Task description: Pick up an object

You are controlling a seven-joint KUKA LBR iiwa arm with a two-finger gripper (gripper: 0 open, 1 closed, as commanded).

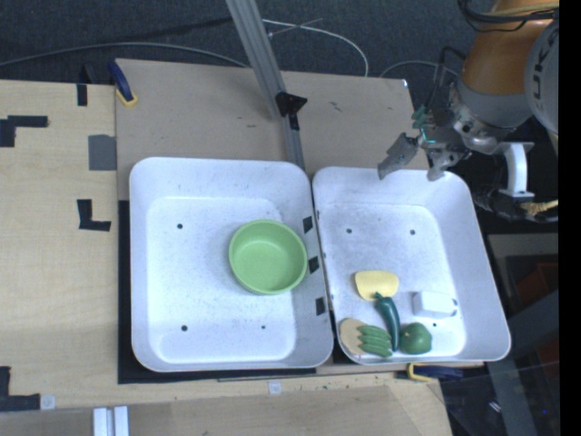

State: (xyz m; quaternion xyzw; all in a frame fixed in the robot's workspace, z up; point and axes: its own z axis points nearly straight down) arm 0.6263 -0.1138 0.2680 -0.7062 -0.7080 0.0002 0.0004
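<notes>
My gripper [413, 163] hangs above the far rim of the right bin [458, 243], its two grey fingers spread open with nothing between them. Well below it, in that bin's near part, lie a yellow piece [375, 283], a dark green pepper-like piece [388, 318], a round green piece [416, 338], a white block [434, 303] and a tan piece with green stripes [363, 338]. A green bowl [267, 256] sits upright in the left bin [172, 198].
A grey metal pole [259, 48] slants down to the bins' far edge between them. Black clips [313, 262] hold the shared rim. Cables run across the dark floor behind the bench. Wooden bench surface [54, 243] lies left of the bins.
</notes>
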